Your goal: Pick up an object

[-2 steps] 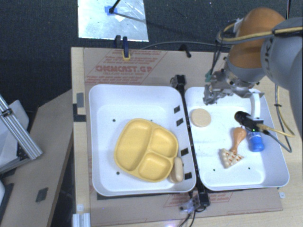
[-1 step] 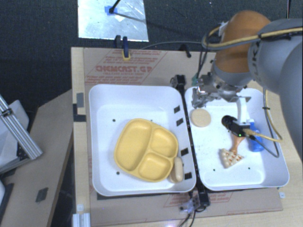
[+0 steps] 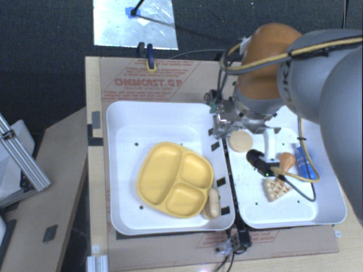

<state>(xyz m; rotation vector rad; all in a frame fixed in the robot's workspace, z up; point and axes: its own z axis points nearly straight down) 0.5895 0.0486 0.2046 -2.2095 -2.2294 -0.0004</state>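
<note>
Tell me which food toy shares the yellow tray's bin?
The pale beige oval roll beside the yellow divided tray; the others lie in the other bin.

The arm (image 3: 332, 78) is a thick, smooth, rounded grey link. A glossy, bulbous orange band (image 3: 266, 52) sits above the wrist. 1 yellow-and-dark cable (image 3: 326, 43) runs along the grey casing. The tool (image 3: 226, 120) is a small cluster of dark and silvery metal parts.

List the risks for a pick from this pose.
1. The gripper hangs near the dividing wall, beside the tan disc; coming down, it may hit that wall.
2. The orange piece, blue item and waffle wedge crowd together; a grasp there may nudge a neighbour.
</note>
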